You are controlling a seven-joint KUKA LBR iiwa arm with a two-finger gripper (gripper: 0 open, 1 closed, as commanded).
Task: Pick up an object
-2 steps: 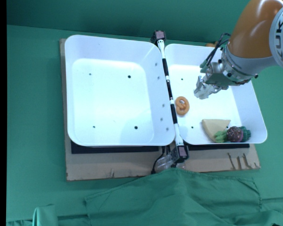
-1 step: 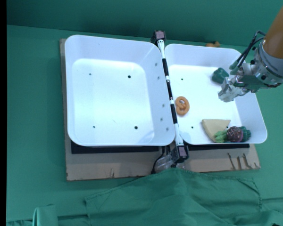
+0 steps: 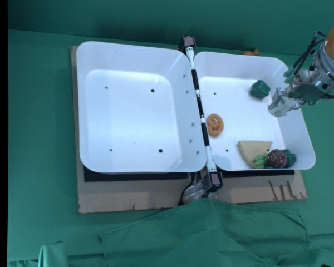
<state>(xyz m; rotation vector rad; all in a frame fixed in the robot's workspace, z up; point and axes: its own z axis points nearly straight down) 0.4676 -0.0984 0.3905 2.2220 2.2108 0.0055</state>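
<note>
The right bin holds a dark green pepper-shaped toy near its back right. An orange pretzel-like ring lies close to the divider. At the front right corner sit a tan wedge and a clump with a dark red berry and green leaves. My gripper hangs over the right bin's right side, just right of and slightly in front of the green toy. Nothing shows between its fingers.
The left bin stands beside the right one, parted by a black-and-white rod. Both rest on brown cardboard. Green cloth covers the bench, with a crumpled fold at the front. A small orange object lies behind the right bin.
</note>
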